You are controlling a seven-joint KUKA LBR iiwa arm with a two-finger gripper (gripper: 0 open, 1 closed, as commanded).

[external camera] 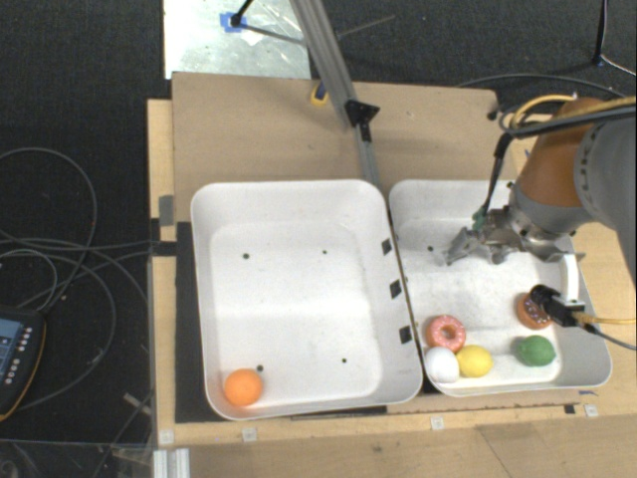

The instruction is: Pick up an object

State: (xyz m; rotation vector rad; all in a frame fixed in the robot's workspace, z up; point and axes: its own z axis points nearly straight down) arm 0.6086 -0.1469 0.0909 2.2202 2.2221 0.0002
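Note:
My gripper [474, 247] hangs over the upper middle of the right bin [423, 205], its two grey fingers spread open and pointing left with nothing between them. Along that bin's front edge lie a pink frosted donut [445, 332], a white ball [441, 364], a yellow lemon-like ball [476, 360] and a green ball [535, 351]. A chocolate donut [531, 312] rests at the right side, partly behind a black cable clip. An orange ball [243, 387] sits in the front left corner of the left bin [289, 199].
The arm's orange band and grey wrist [557, 182] loom over the right bin's back right corner, trailing cables. A grey pole [328, 53] slants down to the gap between the bins. Cables and a handheld pendant [18, 352] lie on the floor at left.

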